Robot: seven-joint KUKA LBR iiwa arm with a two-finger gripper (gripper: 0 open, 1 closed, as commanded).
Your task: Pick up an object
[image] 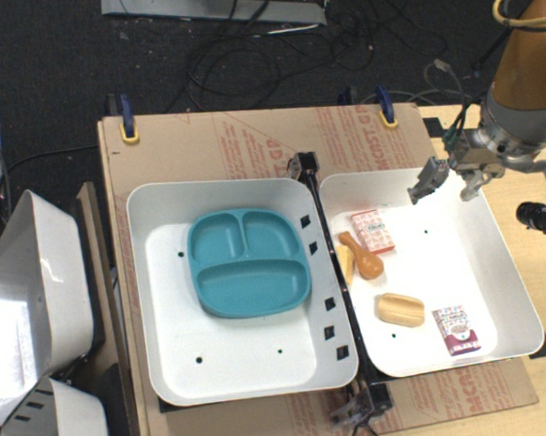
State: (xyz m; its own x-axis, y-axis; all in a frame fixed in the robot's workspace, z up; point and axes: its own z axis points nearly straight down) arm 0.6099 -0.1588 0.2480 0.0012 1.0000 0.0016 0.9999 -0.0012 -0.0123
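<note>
My two-finger gripper point(449, 182) hangs open, gripping nothing, over the right shallow white bin point(503, 269) at its one o'clock rim. The small pink rectangular box point(372, 232) lies toward eight o'clock; I should drop squarely over it. Bare floor surrounds it, except the orange wooden spoon point(361, 257) just beside.
</note>
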